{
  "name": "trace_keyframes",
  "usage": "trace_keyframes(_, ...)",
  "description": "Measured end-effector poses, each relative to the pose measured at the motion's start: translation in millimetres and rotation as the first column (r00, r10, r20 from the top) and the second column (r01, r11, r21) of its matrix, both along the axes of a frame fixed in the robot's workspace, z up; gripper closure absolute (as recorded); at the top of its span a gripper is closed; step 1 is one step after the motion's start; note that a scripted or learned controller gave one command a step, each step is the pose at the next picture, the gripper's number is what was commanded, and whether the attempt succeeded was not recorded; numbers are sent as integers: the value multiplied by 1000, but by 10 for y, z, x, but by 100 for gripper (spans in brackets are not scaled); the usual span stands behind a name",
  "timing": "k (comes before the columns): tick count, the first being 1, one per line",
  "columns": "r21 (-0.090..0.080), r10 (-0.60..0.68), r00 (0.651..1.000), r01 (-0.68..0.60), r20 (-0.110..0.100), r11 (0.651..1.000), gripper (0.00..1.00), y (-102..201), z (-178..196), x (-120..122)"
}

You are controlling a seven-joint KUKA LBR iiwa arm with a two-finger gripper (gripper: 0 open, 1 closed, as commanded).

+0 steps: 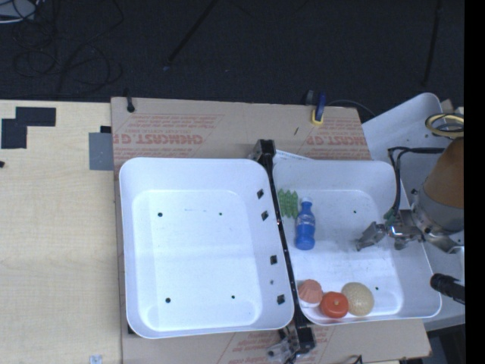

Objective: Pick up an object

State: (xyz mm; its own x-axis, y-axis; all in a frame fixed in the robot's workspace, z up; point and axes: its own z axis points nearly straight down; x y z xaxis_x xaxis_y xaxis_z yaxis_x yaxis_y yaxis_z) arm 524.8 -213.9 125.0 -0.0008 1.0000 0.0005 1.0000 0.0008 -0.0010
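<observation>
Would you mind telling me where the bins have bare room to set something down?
The left bin has open floor wall to wall. In the right bin, the middle is free between the blue bottle and the gripper. Its near edge is crowded: pink piece, red ball, beige ball.

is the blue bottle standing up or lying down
Lying down. The blue bottle rests on its side on the floor of the right bin, cap pointing to the far wall, beside a green item.

Bottle (305, 225) stands in right bin (356, 174), left of gripper (370, 238).
</observation>
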Motion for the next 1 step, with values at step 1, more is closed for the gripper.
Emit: trace_keyframes(1, 1, -2, 1000, 2, -1, 1000, 0, 11, -387, -349)
